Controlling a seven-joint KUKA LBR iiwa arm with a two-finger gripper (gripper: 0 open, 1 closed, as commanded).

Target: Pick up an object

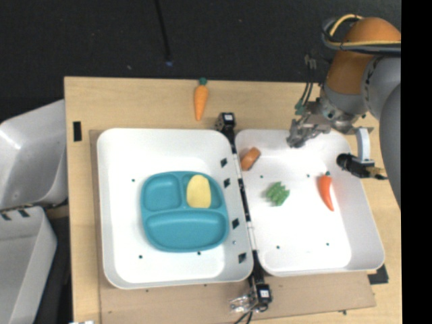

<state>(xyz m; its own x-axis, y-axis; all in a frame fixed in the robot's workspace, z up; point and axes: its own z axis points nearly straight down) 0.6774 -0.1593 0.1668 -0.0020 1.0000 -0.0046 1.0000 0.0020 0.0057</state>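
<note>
The right bin (pixel 317 248) holds three small things. A small orange-brown piece (pixel 250 157) lies at its far left corner, a green leafy piece (pixel 277 194) near its middle, and an orange carrot (pixel 326 191) toward its right side. My gripper (pixel 297 138) hangs over the bin's far edge, to the right of the orange-brown piece and well above the green piece. Nothing shows between its tips.
The left bin (pixel 121 248) holds a blue divided plate (pixel 169 231) with a yellow piece (pixel 198 191) in its upper right section. A second carrot (pixel 200 100) lies on the wooden bench behind the bins. The arm's grey and orange body fills the upper right.
</note>
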